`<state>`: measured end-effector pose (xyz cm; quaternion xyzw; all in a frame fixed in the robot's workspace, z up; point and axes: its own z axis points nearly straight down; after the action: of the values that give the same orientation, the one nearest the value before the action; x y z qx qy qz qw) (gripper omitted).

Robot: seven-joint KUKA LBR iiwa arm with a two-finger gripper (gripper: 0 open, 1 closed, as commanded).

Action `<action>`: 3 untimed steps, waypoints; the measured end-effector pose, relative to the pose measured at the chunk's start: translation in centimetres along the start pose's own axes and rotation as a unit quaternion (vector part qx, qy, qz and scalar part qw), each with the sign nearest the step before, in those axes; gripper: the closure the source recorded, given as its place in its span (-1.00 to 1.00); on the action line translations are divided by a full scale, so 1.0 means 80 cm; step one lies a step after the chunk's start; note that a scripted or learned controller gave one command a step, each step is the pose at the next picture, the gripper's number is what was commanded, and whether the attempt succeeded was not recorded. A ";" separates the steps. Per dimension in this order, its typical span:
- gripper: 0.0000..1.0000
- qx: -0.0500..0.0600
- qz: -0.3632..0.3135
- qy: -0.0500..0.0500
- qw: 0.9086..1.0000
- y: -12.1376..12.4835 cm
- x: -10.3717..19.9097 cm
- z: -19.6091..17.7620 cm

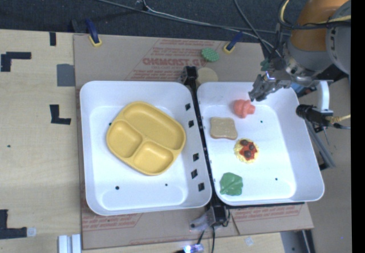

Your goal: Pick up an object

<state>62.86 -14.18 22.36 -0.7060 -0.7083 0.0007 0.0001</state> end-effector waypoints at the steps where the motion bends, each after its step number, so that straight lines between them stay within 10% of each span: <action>1: 1.00 0.000 -0.001 0.000 1.000 0.006 0.078 0.005; 3: 1.00 -0.001 -0.001 0.001 1.000 0.027 0.194 -0.012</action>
<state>64.98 1.35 23.30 -0.7053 -0.7089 -0.0002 0.0003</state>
